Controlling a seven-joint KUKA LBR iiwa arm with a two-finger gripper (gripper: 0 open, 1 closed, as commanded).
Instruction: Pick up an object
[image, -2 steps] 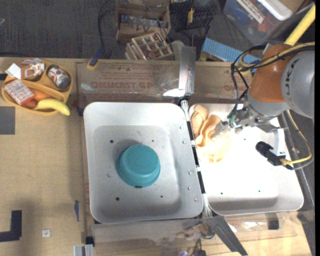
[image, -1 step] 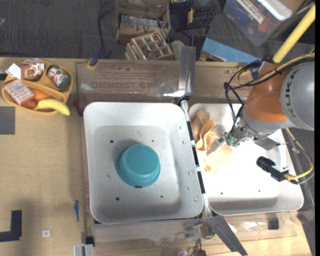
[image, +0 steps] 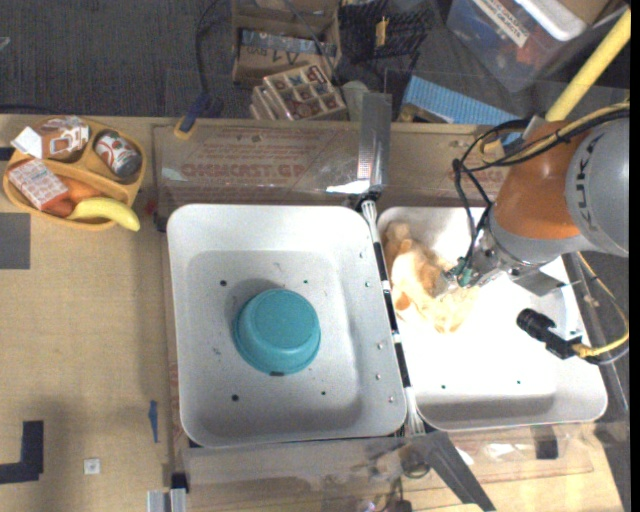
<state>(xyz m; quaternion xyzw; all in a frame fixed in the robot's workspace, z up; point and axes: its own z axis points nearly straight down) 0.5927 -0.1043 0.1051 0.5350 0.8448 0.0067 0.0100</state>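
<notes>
A pale, washed-out object (image: 425, 285) lies at the far left of the right bin (image: 520, 400), its lumpy form running near to far along the bin's left wall; overexposure blurs its outline, so which way it points cannot be told. The jaws (image: 466, 272) sit just beside its right edge, and whether they are parted or closed on anything cannot be told. One teal bowl (image: 278, 330) rests upside down in the middle of the left bin (image: 200, 240). On the surface (image: 80, 350), far left, one tray (image: 20, 185) carries a banana (image: 105, 211).
</notes>
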